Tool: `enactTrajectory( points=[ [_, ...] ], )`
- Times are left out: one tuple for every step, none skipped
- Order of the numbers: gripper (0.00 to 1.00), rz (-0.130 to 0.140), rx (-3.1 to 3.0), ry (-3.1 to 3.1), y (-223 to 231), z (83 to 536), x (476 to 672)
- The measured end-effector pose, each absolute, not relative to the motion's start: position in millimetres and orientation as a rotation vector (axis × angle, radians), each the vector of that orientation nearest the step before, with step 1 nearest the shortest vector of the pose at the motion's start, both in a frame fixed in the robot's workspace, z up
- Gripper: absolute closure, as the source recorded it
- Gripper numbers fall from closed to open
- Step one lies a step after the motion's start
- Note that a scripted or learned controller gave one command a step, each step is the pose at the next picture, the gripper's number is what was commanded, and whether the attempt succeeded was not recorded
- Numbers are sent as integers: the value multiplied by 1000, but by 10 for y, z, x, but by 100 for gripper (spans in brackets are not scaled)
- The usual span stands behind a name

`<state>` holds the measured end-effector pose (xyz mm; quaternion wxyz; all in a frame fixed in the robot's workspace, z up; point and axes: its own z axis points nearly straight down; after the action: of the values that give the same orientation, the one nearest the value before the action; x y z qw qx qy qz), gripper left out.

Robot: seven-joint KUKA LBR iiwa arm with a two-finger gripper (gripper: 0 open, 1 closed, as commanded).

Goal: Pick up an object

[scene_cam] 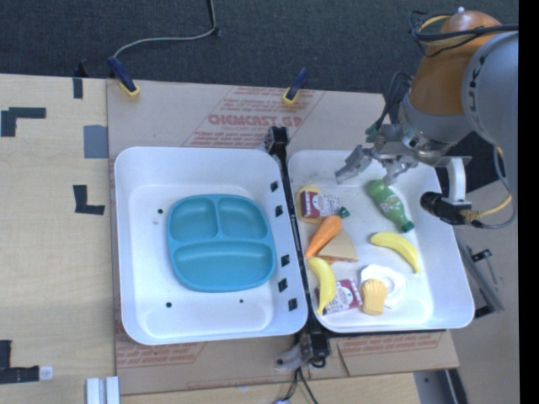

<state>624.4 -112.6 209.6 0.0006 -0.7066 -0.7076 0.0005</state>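
Camera view: a blue divided plate (222,242) is seen lying in the left bin (135,225). In the right bin (450,297), a ketchup packet (317,203), a carrot (324,234), a cheese wedge (339,248) and a banana (322,283) are grouped by the left wall, with a second banana (397,248) and a fried egg (379,289) further right. The gripper (372,168) is held above the bin's back part with its fingers spread and nothing between them, just left of a green bottle (391,205).

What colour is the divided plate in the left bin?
Light blue; the divided plate shows plainly in the camera view.
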Motion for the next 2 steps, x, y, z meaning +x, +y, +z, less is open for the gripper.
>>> enactTrajectory(
  points=[
    [0,5,-2222,-2220,-1968,1570,6405],
    [0,-1,-2222,-2227,-1902,867,6632]
  ],
)
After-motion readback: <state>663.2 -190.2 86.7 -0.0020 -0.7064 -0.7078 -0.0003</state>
